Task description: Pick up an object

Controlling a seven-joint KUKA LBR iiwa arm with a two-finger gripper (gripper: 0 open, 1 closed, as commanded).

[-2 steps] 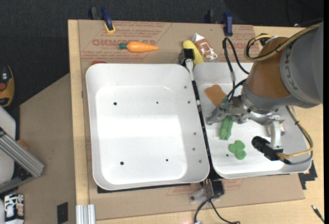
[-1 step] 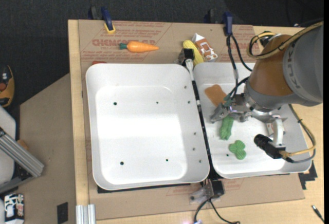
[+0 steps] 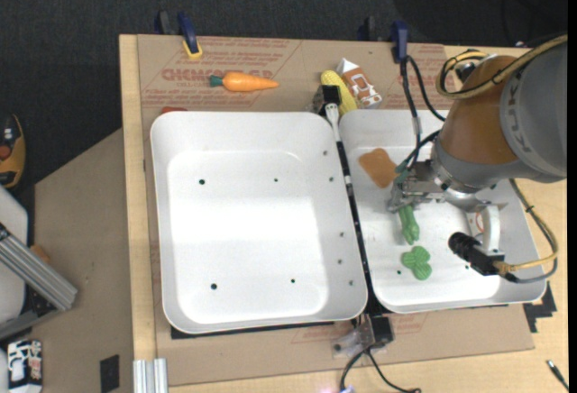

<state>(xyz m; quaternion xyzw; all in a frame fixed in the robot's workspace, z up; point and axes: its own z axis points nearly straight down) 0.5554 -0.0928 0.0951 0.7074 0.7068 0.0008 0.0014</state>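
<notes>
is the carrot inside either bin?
No, the carrot lies on the brown board behind the left bin, outside both bins' rims.

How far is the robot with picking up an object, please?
Done: the hand is down in the right bin, at the top of the green toy. In hand: the grasp itself; the toy lies on the bin floor. Left: closing firmly and lifting. The brown piece lies untouched.

A toy carrot (image 3: 245, 83) lies on the cardboard-covered bench (image 3: 144, 76) behind the left bin (image 3: 180, 292).
</notes>
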